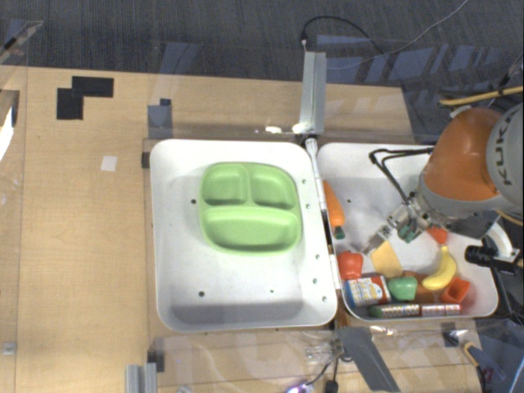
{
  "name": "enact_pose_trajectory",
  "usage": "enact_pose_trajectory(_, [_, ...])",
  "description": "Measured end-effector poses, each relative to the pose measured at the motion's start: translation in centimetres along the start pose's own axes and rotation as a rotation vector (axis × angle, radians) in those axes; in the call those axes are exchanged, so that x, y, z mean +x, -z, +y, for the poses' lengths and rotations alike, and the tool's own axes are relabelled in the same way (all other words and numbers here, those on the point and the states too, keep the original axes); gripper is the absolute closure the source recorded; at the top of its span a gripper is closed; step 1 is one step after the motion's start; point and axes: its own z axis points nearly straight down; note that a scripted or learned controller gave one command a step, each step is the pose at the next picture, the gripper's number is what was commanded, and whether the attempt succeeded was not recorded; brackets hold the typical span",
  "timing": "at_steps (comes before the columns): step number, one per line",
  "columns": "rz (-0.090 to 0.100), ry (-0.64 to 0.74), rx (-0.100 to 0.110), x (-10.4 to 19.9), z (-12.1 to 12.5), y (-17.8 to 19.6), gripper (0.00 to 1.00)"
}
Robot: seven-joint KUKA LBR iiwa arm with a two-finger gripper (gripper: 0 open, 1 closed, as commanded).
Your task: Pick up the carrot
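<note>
The carrot (332,205) is orange with a green tip and lies along the left wall of the right bin (360,174), pointing toward the front. My gripper (398,226) hangs low over the middle of that bin, to the right of the carrot and well apart from it. It sits just above a yellow cheese wedge (386,259). A small green piece (408,234) shows right beside the gripper; whether it is gripped is unclear.
The front of the right bin is crowded: a red piece (350,264), a small box (366,290), a green pepper (402,286), a banana (442,271) and an orange block (458,291). The left bin (176,219) bears a green divided plate (249,205).
</note>
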Motion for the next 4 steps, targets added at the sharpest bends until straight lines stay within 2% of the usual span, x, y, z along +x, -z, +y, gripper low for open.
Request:
enact_pose_trajectory(1, [-0.003,-0.001,-0.007,-0.1,0.3,1.2,1.0])
enact_pose_trajectory(2, [0.004,-0.114,0.002,4.7,6.0,9.6,1.0])
enact_pose_trajectory(3, [0.004,-0.38,0.006,5.1,8.7,9.4,1.0])
enact_pose_trajectory(4, [0.006,-0.474,0.008,7.5,9.4,9.4,1.0])
